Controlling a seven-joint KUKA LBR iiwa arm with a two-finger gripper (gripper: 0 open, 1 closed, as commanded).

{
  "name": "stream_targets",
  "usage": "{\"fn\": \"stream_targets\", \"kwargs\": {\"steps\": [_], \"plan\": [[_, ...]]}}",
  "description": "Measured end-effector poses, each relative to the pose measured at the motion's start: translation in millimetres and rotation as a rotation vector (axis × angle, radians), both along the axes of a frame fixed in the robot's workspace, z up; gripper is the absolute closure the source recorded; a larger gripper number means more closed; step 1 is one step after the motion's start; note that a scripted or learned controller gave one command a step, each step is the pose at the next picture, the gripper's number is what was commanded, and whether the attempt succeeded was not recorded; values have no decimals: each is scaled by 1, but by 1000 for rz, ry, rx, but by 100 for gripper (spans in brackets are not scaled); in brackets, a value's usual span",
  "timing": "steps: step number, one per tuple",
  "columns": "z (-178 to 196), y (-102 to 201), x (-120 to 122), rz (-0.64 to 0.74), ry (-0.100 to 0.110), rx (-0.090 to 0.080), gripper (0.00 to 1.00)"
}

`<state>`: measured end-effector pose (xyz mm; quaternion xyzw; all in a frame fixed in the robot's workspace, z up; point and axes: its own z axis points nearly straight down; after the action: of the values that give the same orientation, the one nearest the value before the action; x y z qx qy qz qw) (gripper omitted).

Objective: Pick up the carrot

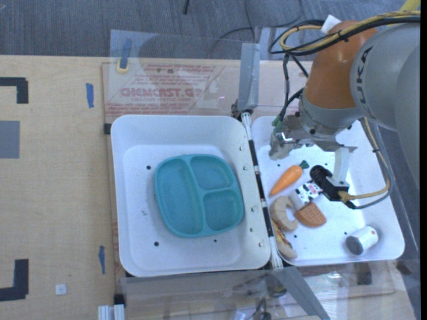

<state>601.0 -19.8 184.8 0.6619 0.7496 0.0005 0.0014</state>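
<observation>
The carrot is orange with a small green top and lies slanted in the right bin, close to its left wall. My gripper hangs under the orange-banded wrist, just above and behind the carrot's green end. Nothing can be seen held in it. The wrist covers much of the gripper from this angle.
Below the carrot lie a tan croissant-like piece, a brown wedge, a small speckled toy and another tan piece. A grey-white cylinder rests at the bin's front right. The left bin holds a teal divided plate.
</observation>
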Motion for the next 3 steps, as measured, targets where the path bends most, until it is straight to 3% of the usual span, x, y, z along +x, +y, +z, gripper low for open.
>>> {"fn": "stream_targets", "kwargs": {"steps": [1, 2, 3], "plan": [[12, -8, -70, -160, 6, 2, 100], [0, 10, -73, 118, 5, 2, 100], [0, 28, -77, 741, 2, 1, 100]]}}
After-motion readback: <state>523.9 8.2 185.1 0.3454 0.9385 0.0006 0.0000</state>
